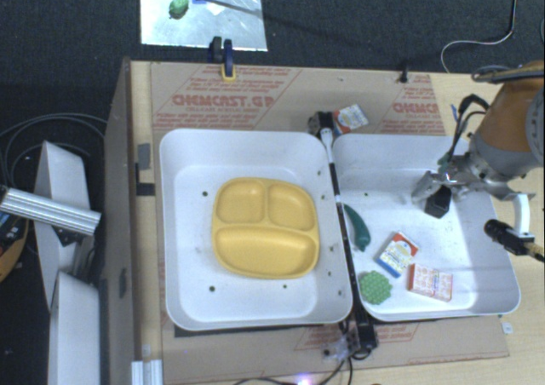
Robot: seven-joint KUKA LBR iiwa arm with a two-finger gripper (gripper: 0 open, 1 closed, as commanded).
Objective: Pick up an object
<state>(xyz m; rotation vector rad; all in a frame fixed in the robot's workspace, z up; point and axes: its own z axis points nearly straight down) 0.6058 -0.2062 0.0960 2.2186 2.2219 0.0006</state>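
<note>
My gripper (428, 191) hangs over the upper right part of the right bin (400, 153), reaching in from the right under the grey and orange arm (511, 128). Nothing shows between it and the bin floor. Below and left of it lie a dark green curved piece (357, 227) by the bin's left wall, a small orange, blue and white box (397, 255), a round green textured thing (375, 287) and a red and white packet (431, 282). All of them lie apart from the gripper.
The left bin (183, 204) holds a yellow divided plate (265, 227). A small printed packet (351, 117) lies on the cardboard behind the bins. A clamp (223, 54) sits at the back edge.
</note>
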